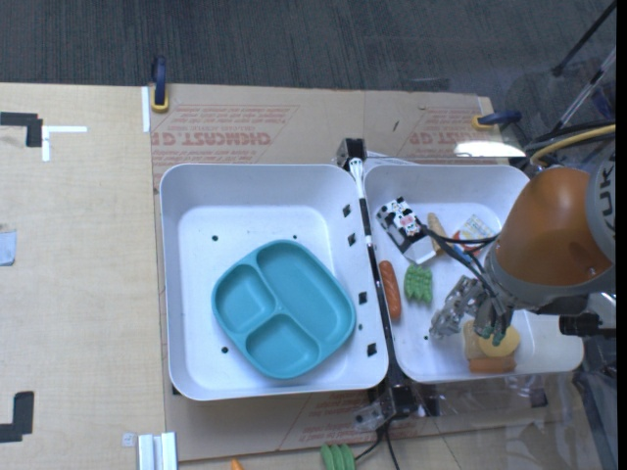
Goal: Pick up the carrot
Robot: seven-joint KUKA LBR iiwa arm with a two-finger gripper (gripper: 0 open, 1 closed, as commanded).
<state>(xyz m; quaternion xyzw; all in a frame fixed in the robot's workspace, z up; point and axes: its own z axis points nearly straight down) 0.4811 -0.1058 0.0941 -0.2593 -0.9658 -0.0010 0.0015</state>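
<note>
**Gripper low in the right bin, carrot by the divider**

The bench (78,292) was seen from above, with brown cardboard (255,130) laid under two white bins. The left bin (196,204) was occupied by a teal tray (283,307) with three compartments, set at a slant near the middle of the floor. The right bin (446,355) was partly covered by the arm (554,238), whose orange band was seen above the bin's right half.

The gripper (468,311) was lowered at the arm's left lower edge, over the near part of the right bin; whether it was spread or pressed together could not be told, as the metal parts were blurred. A yellow-orange object (490,351) was seen just beside it, toward the near wall.

The carrot (391,290) was found lying lengthwise against the left wall of the right bin, apart from the gripper. A green toy (418,284) was placed just to its right, between carrot and gripper. A black-and-white toy (402,220) was seen farther back, and a white card (477,228) near the arm.
</note>
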